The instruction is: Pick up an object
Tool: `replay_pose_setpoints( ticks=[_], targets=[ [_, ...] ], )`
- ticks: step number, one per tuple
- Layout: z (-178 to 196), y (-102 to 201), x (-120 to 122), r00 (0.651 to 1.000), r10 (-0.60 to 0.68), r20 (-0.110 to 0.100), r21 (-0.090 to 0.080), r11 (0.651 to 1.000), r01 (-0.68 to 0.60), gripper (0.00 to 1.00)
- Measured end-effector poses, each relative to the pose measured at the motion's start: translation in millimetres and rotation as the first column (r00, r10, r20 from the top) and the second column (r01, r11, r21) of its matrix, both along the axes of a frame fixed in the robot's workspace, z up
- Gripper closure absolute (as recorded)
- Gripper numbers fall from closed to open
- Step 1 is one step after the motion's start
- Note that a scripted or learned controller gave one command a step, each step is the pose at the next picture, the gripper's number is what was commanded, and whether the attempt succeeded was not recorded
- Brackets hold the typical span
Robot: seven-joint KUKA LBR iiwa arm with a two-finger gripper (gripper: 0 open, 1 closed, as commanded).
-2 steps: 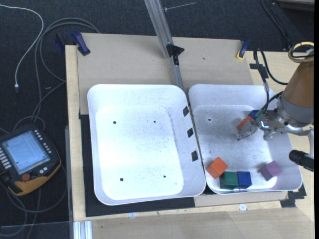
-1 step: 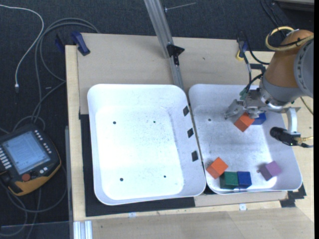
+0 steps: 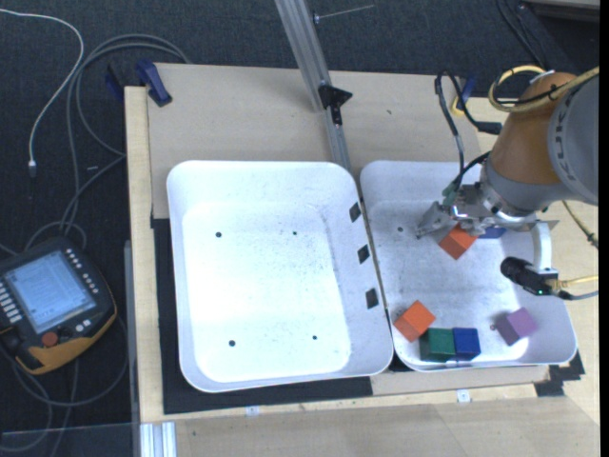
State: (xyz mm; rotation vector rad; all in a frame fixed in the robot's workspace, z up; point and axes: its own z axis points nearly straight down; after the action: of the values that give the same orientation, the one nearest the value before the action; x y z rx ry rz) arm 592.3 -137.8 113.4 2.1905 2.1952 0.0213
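Observation:
My gripper [image 3: 451, 225] hangs over the upper middle of the right bin [image 3: 400, 193], at the end of the grey arm with the orange band [image 3: 528, 141]. Directly under it and partly covered by it is a tilted orange block [image 3: 459, 244]. Whether the block is gripped or just lies on the bin floor I cannot tell. A small blue piece [image 3: 491, 232] peeks out just right of the gripper. Along the bin's near edge lie another orange block [image 3: 414, 319], a green block [image 3: 439, 343], a blue block [image 3: 465, 342] and a purple block [image 3: 518, 325].
The left bin [image 3: 190, 188] stands beside the right one, with black clips [image 3: 363, 253] on the shared wall. A metal pole [image 3: 309, 46] slants up from behind the bins. A black cable piece [image 3: 523, 274] hangs off the arm over the right bin.

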Motion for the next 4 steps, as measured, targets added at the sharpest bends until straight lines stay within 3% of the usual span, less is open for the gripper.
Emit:
replay_pose_setpoints(
  ticks=[1, 2, 4],
  targets=[
    [-2.4, -60.5, 16.5, 1.000, -0.002, -0.014, 0.013, 1.000, 0.002, 0.00],
    [-1.3, -51.7, -55.6, 1.000, -0.002, -0.004, 0.004, 1.000, 0.002, 0.00],
    [-1.5, -20.3, -62.5, 1.000, -0.003, -0.003, -0.002, 1.000, 0.003, 0.00]
  ],
)
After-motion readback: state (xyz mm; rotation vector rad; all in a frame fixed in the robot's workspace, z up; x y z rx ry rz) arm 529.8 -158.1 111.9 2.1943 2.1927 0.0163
